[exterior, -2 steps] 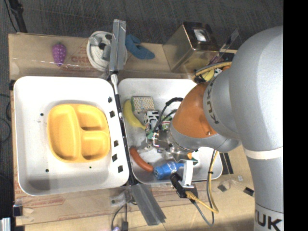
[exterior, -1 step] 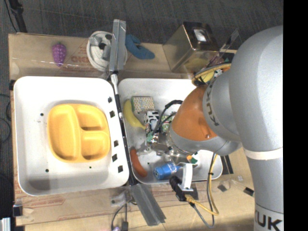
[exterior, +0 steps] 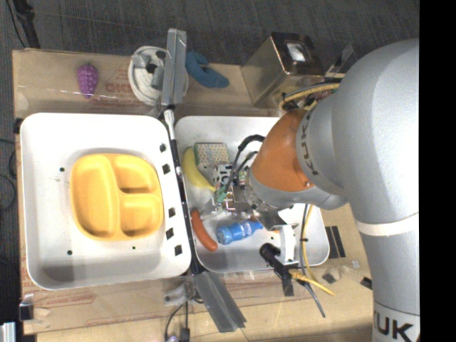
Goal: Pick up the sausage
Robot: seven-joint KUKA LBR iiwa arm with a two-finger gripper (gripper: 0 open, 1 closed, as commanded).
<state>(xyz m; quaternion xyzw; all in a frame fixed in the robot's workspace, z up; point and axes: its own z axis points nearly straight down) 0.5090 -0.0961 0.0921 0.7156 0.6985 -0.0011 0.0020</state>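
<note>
**Inspector:** What is taking up the most room?

**Assistant:** The grey arm (exterior: 370,141) is reaching in from the right and is hanging over the right bin (exterior: 313,251), its orange band (exterior: 281,164) sitting above the middle of that bin. Both bins are resting side by side on the bench (exterior: 50,70).

**Inspector:** And the left bin (exterior: 43,191)?

**Assistant:** It is carrying a yellow divided tray (exterior: 117,194), lying flat near its centre.

**Inspector:** Contents of the right bin?

**Assistant:** A banana (exterior: 194,169) is lying along the left wall, with a checked sponge (exterior: 211,153) just beside it. A blue bottle (exterior: 239,231) is lying on its side lower down.

**Inspector:** The sausage (exterior: 203,232)?

**Assistant:** It is lying on the floor of the right bin, near the left wall, below the banana and just left of the blue bottle. Nothing is touching it from above.

**Inspector:** The pincer (exterior: 231,194)?

**Assistant:** It is hanging over the gap between banana and bottle, up and to the right of the sausage. The wrist is hiding the tips; I cannot tell how far they are parted, and nothing is showing between them.
</note>
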